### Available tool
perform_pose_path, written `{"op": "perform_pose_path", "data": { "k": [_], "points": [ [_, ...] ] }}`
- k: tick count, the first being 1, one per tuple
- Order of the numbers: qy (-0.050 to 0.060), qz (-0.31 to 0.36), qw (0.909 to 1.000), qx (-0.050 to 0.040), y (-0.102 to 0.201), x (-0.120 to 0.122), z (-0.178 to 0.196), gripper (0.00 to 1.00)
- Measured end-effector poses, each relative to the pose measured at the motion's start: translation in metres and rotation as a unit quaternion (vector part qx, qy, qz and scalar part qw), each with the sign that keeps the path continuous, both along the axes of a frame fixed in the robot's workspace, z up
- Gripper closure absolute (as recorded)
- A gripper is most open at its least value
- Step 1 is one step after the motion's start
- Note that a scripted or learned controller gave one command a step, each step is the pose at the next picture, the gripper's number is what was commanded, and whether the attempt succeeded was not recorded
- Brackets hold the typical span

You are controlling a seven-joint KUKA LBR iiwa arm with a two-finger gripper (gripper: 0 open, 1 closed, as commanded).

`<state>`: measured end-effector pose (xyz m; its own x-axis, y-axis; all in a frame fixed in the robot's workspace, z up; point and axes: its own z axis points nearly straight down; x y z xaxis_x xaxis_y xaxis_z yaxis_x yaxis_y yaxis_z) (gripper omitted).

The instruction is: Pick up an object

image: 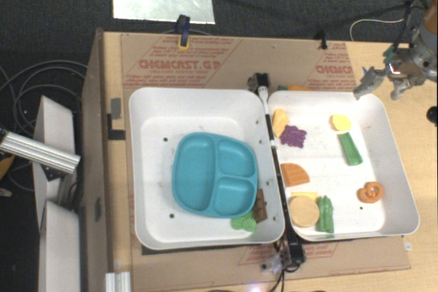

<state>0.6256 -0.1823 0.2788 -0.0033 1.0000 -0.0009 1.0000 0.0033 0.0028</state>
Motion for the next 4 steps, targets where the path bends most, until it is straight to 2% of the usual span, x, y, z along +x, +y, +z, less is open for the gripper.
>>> {"op": "perform_pose_path", "data": {
  "k": [1, 2, 3, 4],
  "points": [
    [0.006, -0.002, 1.0, 0.0013, -0.02, 0.005, -0.131, 0.0],
    [0.003, -0.001, 1.0, 0.0009, -0.018, 0.004, -0.198, 0.0],
    [0.002, -0.002, 1.0, 0.0003, -0.025, -0.032, -0.195, 0.0],
    [-0.001, -0.001, 1.0, -0.0003, -0.024, -0.029, -0.183, 1.0]
  ]
}}
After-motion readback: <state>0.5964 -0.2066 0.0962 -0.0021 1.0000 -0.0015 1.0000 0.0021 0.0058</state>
